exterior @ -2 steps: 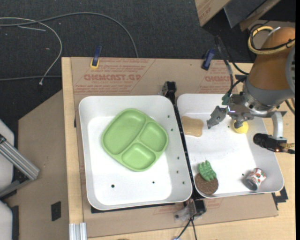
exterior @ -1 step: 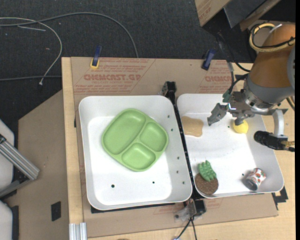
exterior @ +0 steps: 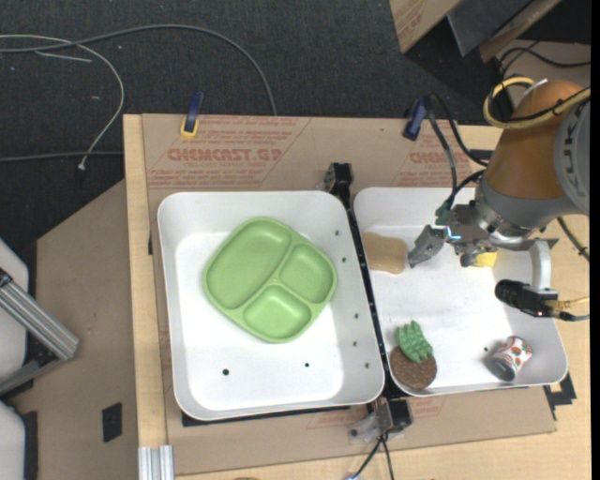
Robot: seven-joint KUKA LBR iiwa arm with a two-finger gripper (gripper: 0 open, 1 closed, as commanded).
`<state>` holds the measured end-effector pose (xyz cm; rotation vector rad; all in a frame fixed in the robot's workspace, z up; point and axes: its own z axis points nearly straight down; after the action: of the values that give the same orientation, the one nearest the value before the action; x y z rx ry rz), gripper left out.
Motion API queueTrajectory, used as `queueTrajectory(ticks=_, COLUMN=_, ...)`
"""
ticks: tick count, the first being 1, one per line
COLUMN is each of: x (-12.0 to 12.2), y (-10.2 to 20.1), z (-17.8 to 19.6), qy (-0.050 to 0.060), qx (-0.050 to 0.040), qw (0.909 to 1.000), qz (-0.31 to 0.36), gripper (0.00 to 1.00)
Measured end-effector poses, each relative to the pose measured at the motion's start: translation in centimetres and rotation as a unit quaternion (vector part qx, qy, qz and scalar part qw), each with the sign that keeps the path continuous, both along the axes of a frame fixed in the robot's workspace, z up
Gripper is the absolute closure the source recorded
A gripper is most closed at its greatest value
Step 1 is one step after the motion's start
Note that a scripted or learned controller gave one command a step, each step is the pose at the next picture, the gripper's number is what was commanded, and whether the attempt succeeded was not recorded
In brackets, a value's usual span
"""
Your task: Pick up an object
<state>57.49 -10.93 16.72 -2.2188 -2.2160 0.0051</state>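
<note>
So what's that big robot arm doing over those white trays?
The robot arm's gripper hangs over the right bin, close to a tan, flat thing lying there. It isn't holding anything. A little potted plant and a small patterned cup sit nearer the front of that bin. A green divided plate lies in the left bin.

Dark carpet floor point(exterior: 75, 103) around a counter point(exterior: 141, 281) topped with printed brown cardboard point(exterior: 239, 150); thin grey cables point(exterior: 94, 66) looping over the floor at upper left; blue clamps point(exterior: 193, 112) on the far edge; cardboard box point(exterior: 422, 19) at upper right; metal rail point(exterior: 33, 323) at left.
</note>
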Motion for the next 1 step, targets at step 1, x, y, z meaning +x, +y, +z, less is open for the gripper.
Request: queueTrajectory(ticks=1, x=0.24, y=-0.04, z=-4.01, qy=-0.002, qx=-0.0001, qw=1.0, qz=0.0, gripper=0.0)
